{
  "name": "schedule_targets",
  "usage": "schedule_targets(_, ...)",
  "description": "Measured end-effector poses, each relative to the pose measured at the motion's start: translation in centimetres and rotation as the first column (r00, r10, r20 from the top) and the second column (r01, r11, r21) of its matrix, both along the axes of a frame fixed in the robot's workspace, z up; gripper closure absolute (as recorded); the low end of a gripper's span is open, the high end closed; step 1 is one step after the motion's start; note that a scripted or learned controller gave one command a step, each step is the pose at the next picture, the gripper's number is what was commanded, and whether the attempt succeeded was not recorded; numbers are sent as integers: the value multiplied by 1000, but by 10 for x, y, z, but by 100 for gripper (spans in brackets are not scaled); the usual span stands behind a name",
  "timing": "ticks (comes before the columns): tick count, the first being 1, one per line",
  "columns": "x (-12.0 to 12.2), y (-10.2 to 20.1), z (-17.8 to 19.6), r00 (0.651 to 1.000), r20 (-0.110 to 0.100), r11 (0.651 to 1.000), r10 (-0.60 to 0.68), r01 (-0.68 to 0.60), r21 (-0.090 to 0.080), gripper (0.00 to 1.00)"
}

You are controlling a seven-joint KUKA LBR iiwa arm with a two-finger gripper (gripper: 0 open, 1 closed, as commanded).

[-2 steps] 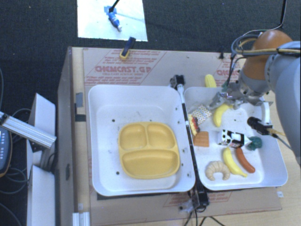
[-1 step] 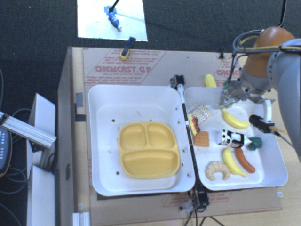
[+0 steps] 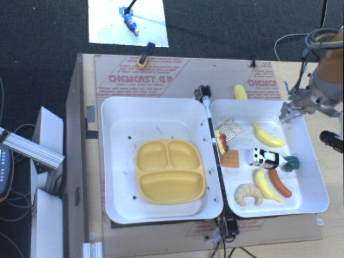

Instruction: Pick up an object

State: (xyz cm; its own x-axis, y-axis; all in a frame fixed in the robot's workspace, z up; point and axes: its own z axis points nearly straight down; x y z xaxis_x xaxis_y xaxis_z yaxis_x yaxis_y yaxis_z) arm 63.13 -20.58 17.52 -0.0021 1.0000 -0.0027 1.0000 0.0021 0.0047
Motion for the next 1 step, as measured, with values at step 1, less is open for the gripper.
schedule_targets(1, 0, 1, -1, 1000, -1, 1000, 0, 0, 1, 0)
